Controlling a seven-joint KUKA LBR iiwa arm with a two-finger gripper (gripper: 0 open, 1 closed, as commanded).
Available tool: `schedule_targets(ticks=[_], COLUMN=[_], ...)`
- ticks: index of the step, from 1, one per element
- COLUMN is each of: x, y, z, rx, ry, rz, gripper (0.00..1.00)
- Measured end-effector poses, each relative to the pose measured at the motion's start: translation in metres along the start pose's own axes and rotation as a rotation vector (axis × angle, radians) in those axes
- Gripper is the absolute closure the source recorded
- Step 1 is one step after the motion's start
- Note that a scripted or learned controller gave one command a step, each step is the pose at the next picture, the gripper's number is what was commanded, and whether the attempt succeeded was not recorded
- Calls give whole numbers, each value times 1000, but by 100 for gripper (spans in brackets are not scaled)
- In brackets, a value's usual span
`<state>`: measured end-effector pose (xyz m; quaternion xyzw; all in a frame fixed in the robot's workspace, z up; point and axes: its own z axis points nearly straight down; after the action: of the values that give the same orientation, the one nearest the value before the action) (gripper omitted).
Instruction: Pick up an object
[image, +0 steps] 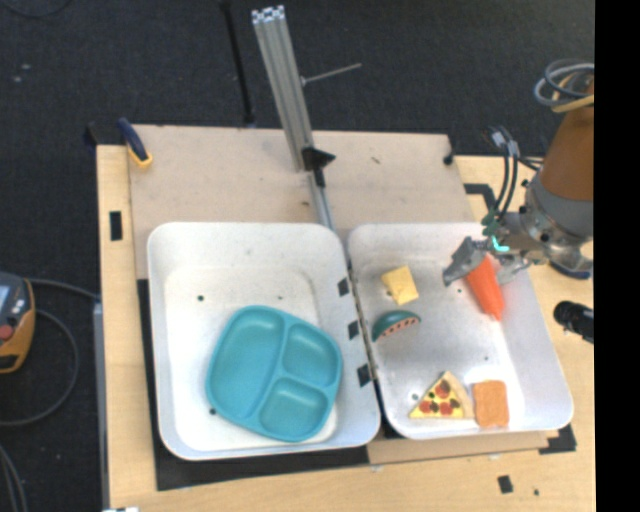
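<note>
- The pincer (478, 262) hangs over the far right part of the right bin (530, 350), right at an orange carrot-like piece (487, 287); whether that piece is clamped or merely lying beneath, I cannot tell.
- This looks like the grasp step; next it calls for a firm close, then a straight lift clear of the bin's wall.
- Other candidates in that bin: a yellow block (401, 285), a teal dome piece (396, 324), a pizza slice (441, 399), an orange slab (490, 403).
- The left bin (180, 270) carries a teal divided plate (276, 372).
- The desk (240, 175) is pale wood; dark carpet and cables surround it.
</note>
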<state>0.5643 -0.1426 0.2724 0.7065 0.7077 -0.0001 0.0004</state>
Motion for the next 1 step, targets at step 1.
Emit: schedule_targets(ticks=[1], x=[0], y=[0], z=[0], rx=[-1], ry=[0], rz=[0], gripper=[0])
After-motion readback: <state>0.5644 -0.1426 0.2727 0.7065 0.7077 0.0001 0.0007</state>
